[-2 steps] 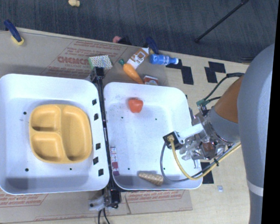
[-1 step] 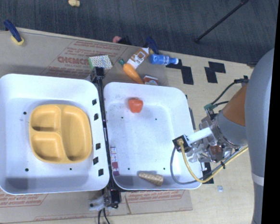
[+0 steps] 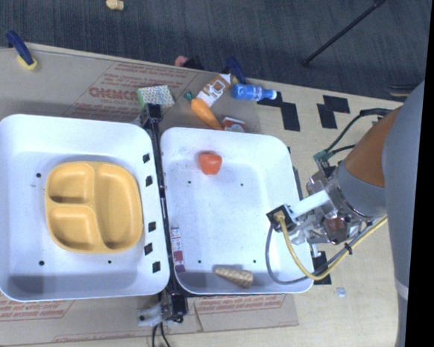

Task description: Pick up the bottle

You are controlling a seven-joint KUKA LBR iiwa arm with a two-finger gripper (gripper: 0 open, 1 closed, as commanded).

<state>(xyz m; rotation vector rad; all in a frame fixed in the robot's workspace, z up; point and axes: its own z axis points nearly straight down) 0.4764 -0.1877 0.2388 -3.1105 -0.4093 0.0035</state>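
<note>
A small blue bottle (image 3: 249,93) lies on its side on the cardboard behind the right bin (image 3: 292,175), outside both bins. Just left of it lies a white bottle with an orange label (image 3: 215,89). My gripper (image 3: 331,227) hangs over the right rim of the right bin, about halfway down that side and well away from both bottles. Nothing shows in its grasp.
In the right bin lie a red-orange fruit (image 3: 210,162) near the back and a tan cone-shaped piece (image 3: 234,275) near the front wall. The left bin (image 3: 6,190) holds a yellow divided plate (image 3: 93,206). An orange carrot (image 3: 205,113) and a green sponge (image 3: 156,95) lie behind the bins.
</note>
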